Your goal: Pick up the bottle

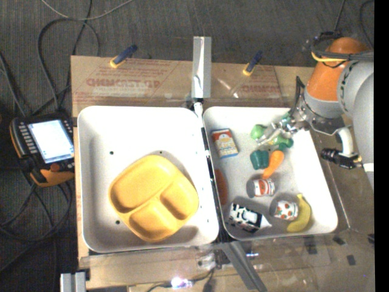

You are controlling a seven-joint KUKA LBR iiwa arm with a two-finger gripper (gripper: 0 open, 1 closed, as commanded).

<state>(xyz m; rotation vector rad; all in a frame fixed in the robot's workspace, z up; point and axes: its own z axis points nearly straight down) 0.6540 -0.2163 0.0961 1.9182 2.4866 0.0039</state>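
The tabletop (152, 81) carries 2 white bins side by side. The left bin (97, 132) holds a yellow divided tray (154, 196). The right bin (316, 187) holds small items, and the arm (340, 84) reaches over its upper right corner. The end effector (276, 131) hangs low at the bin's upper middle, right over the green bottle (267, 140), which lies on its side there; whether it is wide or narrow cannot be told. Just below lie a carrot (275, 162), a can (262, 187) and a banana (302, 215); an orange box (224, 143) sits to the left.
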